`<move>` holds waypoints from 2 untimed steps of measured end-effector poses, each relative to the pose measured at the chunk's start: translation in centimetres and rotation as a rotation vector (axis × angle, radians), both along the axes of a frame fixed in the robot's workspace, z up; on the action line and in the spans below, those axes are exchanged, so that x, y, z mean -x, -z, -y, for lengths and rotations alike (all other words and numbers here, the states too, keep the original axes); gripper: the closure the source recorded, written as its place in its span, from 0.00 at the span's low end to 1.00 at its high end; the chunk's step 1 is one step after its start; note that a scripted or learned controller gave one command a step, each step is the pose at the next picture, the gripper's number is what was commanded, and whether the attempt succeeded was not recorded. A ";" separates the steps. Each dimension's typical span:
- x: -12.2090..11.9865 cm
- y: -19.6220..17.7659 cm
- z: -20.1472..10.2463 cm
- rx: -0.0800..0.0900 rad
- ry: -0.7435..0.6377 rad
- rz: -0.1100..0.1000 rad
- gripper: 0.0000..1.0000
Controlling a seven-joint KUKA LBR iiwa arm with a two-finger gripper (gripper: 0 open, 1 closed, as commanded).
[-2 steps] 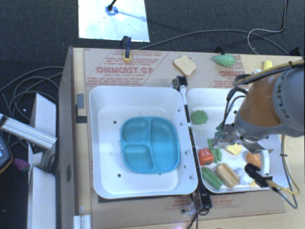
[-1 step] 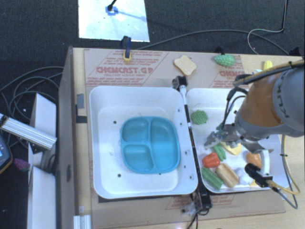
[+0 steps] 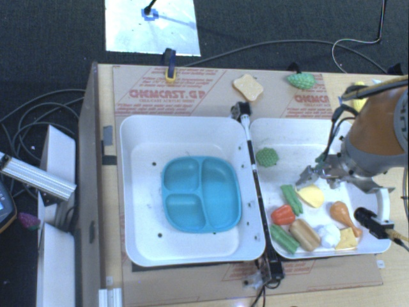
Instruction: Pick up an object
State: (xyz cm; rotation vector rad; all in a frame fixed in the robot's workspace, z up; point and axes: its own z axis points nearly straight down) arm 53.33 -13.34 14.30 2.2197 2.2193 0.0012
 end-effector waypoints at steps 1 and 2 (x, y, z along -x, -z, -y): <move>1.8 2.3 -2.7 -0.002 -0.003 -0.002 0.00; -4.7 0.6 1.3 0.000 -0.004 0.001 0.00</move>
